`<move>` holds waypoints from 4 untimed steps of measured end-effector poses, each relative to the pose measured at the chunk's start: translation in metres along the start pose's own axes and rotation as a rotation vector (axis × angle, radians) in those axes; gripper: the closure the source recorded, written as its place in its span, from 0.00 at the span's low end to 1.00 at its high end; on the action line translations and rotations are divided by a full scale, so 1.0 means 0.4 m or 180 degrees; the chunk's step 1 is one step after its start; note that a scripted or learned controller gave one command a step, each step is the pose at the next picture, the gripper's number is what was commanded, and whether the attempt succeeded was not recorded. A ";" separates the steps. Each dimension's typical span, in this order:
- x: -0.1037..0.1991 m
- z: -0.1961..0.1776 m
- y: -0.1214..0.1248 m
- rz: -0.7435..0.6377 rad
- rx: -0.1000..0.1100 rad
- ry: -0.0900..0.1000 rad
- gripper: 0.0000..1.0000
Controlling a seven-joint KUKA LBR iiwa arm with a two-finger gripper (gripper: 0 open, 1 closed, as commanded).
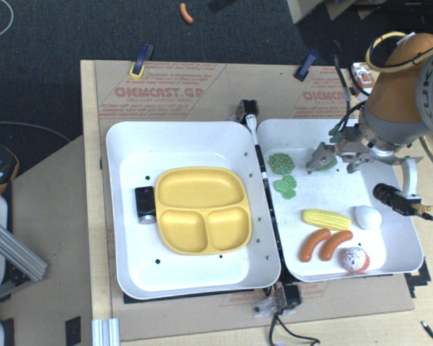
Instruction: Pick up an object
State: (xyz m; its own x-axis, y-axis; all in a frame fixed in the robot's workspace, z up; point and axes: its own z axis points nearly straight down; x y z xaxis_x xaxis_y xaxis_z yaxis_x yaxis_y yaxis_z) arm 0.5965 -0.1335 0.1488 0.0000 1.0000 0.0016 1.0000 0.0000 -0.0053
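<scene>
Jaws on the gripper (325, 158) sit low over the back part of the right bin (397, 254); whether they are parted or closed cannot be told from this slant, and nothing can be seen held between them. Grey metal parts of the tool reach leftward from the arm's wrist, under the orange band (404, 71).

Nearest the tool tip is a green broccoli-like piece (281, 163), rounded and bumpy, lying just to the left of the gripper and apart from it. A second green piece (286, 186), a brighter green and knobbly, lies just in front of the first, near the bin's left wall.

Farther toward the front of the bin lies a yellow corn cob (327, 219), set at a slight slant. Two orange-red sausages (323, 244) lie side by side just in front of it. A white rounded object (367, 217) rests to the right of the corn, and a white and red ball (355, 259) sits near the front rim, beside the sausages.

All of these lie well clear of the gripper.

Across the divide, the left bin (130, 146) bears a yellow divided plate (201, 210) with a small black block (145, 201) touching its left edge.
</scene>
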 end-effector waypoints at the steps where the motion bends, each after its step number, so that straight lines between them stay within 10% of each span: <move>1: 0.011 0.109 0.009 -0.0004 -0.0002 -0.0001 0.00; 2: 0.011 0.159 0.011 0.0002 -0.0016 -0.0003 0.00; 3: 0.011 0.129 0.013 0.0001 -0.0027 -0.0006 1.00; 4: 0.034 0.007 0.010 -0.0004 -0.0036 -0.0009 1.00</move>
State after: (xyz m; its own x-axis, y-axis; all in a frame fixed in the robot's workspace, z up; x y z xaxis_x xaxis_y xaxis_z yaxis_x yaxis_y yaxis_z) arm 0.6003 -0.1200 0.1459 -0.0014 1.0000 -0.0013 1.0000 0.0014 0.0061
